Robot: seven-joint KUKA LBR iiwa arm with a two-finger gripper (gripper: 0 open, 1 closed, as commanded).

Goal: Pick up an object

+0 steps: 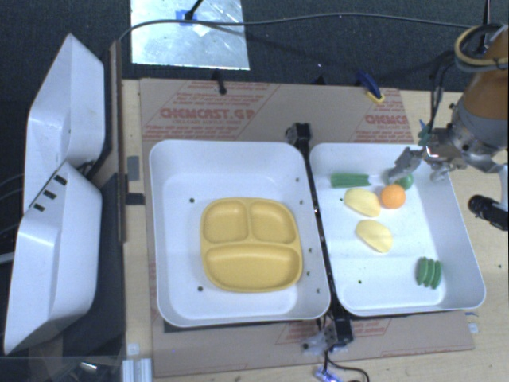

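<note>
We are looking down on a worktop (262, 106) covered with printed brown cardboard, where two shallow white plastic bins are sitting side by side. Nearest to us, in the right bin (457, 293), a small ribbed green plastic piece (428, 272) is lying close to the front right corner. In the left bin (171, 213), a yellow plastic divided plate with three compartments (251, 243) is resting flat near the middle. Further back in the right bin, a pale yellow oval toy food piece (374, 235) is lying near the centre, and just behind it a second pale yellow rounded piece (362, 203) is touching a small orange ball (393, 196) on its right. Behind these, a flat green bar-shaped piece (350, 180) is lying near the back of the bin. The grey robot arm with its orange band (481, 102) is reaching in from the right, and its gripper (407, 169) is hanging just above and behind the orange ball, beside a small green item (407, 182) at its tip. We cannot tell whether the fingers are released or clenched, nor whether they are grasping anything. Beyond the bins, a shiny square metal plate (189, 22) is lying on the dark floor.
</note>
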